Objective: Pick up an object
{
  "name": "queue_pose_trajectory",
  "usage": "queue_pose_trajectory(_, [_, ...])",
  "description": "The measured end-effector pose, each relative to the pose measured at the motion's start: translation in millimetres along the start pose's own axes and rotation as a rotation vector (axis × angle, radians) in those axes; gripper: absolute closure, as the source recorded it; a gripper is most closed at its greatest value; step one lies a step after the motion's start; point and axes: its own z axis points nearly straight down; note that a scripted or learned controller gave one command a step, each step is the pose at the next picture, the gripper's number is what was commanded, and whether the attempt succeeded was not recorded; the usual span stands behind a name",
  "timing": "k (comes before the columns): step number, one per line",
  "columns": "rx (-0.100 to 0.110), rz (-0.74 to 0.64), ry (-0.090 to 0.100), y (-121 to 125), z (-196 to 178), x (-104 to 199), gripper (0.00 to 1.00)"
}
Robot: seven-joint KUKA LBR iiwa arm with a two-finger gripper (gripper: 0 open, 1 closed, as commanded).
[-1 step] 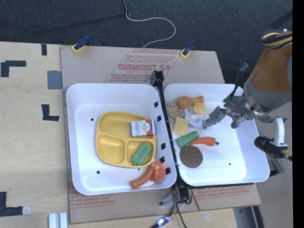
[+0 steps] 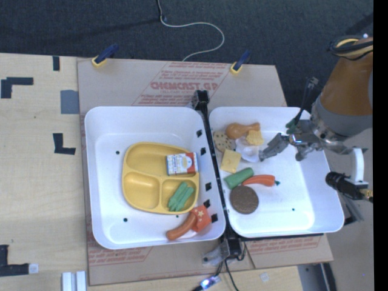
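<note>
In the right bin (image 2: 303, 220), gripper (image 2: 285, 147) hovers with jaws spread and nothing between them just right of the toy-food cluster; nearest target, the yellow cheese wedge (image 2: 231, 160), looks light, rigid, probably slick plastic, best pinched across flat sides.

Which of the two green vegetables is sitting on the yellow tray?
The green beans in the left bin, lying on the yellow tray. The other green vegetable lies in the right bin.
</note>
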Motion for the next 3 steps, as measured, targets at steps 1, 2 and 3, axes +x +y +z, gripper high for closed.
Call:
queue_pose_trajectory(1, [0.006, 0.001, 0.000, 1.7, 64.4, -0.2, 0.00])
queue_pose_trajectory(2, [0.005, 0.000, 0.000, 9.6, 114.8, 0.5, 0.00])
queue_pose_trajectory(3, [-0.003, 0.001, 0.000, 10.7, 146.8, 0.7, 0.00])
